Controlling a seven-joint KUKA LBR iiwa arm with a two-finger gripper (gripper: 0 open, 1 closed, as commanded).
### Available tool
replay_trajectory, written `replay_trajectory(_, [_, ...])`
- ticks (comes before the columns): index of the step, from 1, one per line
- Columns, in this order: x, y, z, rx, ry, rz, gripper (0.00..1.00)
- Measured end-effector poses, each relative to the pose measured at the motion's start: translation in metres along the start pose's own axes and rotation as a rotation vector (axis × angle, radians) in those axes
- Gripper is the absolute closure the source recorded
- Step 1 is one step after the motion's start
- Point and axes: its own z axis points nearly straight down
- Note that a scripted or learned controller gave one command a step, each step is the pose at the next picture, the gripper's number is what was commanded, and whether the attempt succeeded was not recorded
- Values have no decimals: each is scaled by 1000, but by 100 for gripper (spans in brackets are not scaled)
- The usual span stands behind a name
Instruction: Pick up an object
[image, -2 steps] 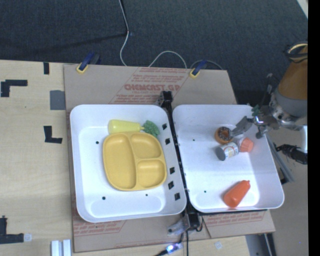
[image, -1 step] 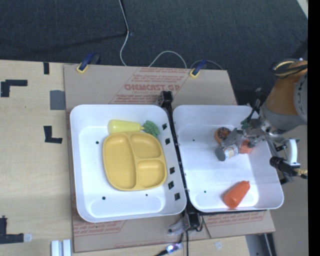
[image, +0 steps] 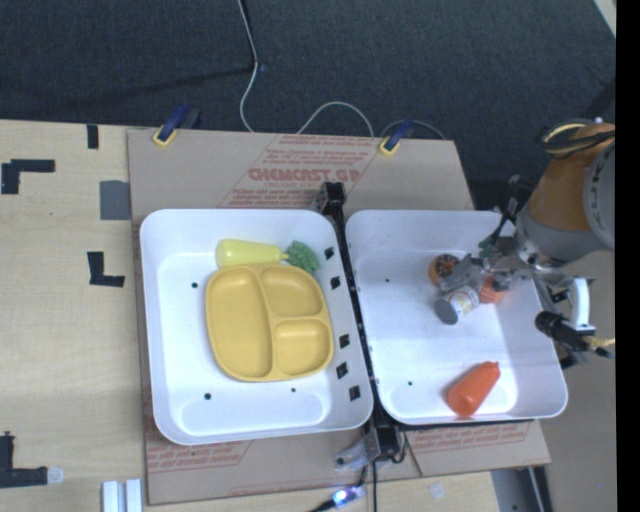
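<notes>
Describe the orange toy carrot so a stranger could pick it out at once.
Start at the right-hand white bin, the one the arm reaches into. Look to its near corner, away from the gripper: the orange carrot lies there alone, tilted. It is plain orange and tapered, larger than the small cluttered pieces under the gripper.

Dark carpet-like floor behind a wooden bench with cardboard sheet.

My bench: pale wood. One cardboard sheet lies on it. Two white bins sit side by side on that sheet.
</notes>
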Motion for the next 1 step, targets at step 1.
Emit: replay_trajectory(1, [0,0,-9,0,-1,-1,100])
